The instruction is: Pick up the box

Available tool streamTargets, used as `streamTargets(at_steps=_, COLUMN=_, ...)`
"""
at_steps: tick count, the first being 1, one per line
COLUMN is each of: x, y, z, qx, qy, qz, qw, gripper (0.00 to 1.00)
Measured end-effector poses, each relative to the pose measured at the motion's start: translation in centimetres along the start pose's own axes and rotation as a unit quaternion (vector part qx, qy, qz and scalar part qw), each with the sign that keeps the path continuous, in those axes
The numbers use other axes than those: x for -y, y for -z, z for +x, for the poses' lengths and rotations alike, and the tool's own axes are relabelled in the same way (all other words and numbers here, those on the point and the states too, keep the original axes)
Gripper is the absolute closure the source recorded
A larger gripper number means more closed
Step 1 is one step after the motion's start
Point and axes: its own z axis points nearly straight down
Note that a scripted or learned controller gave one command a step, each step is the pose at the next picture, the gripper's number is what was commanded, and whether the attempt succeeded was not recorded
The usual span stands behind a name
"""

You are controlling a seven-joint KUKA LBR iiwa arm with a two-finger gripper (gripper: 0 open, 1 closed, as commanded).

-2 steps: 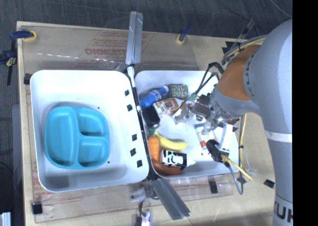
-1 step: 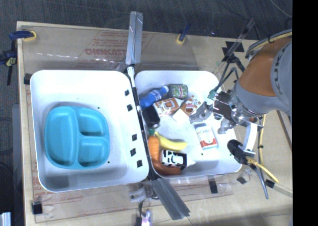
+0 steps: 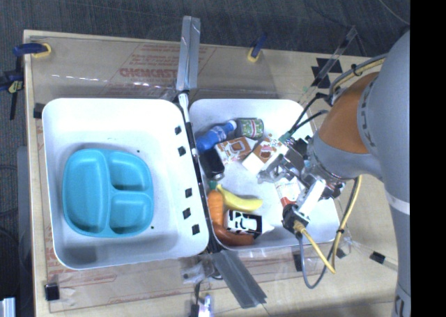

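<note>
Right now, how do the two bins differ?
The left bin has one thing in it, a blue tray lying flat; the right bin has a jumble: banana, carrot, blue bottle, small boxes. The arm reaches over the right bin, not the left. Both are shallow, white, side by side.

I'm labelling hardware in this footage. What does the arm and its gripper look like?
The arm is bulky, rounded and grey, with an orange band above the wrist. Black and yellow cables loop around a cluttered metal-and-white gripper.
</note>
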Motion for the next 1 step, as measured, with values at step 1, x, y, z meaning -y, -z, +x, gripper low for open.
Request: streamTargets(at_steps=1, x=-2.57, y=-10.89, z=-2.38, qx=-0.001, qy=-0.024, qz=-0.001, qw=0.9997, gripper=0.00)
